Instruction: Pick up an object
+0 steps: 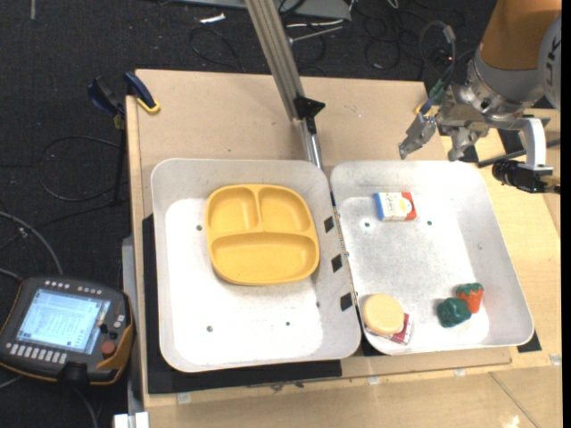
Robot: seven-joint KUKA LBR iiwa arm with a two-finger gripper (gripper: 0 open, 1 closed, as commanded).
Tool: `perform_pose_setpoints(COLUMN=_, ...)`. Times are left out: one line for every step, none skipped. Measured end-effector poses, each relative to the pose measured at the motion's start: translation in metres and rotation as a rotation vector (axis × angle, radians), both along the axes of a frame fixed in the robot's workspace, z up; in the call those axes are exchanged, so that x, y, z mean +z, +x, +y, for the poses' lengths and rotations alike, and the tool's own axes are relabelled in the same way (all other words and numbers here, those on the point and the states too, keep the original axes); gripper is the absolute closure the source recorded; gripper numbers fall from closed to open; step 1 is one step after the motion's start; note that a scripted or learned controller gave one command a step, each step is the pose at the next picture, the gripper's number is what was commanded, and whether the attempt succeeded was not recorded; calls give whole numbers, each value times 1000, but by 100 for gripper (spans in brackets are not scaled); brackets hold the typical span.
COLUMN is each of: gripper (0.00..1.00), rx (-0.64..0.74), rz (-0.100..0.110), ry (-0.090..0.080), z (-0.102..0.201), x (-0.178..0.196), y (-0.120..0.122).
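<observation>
I work in a robotics lab. My wooden bench (223, 119) stands on dark carpet, with loose black cables (375, 25) trailing behind it and off its left side. A teach pendant (62, 328) with a lit screen lies at the bench's front left corner. An aluminium camera post (281, 52) rises from the bench's back middle.

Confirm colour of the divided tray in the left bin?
Yellow-orange all over, the divided tray; clear in the camera view.
</observation>
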State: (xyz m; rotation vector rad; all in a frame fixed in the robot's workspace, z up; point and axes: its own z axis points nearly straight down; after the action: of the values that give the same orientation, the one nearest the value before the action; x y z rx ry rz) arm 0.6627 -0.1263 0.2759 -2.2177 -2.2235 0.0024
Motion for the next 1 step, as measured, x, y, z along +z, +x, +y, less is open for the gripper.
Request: perform_pose_setpoints(gripper=0, rx=0, rz=0, ry=0, z=0, x=0, y=0)
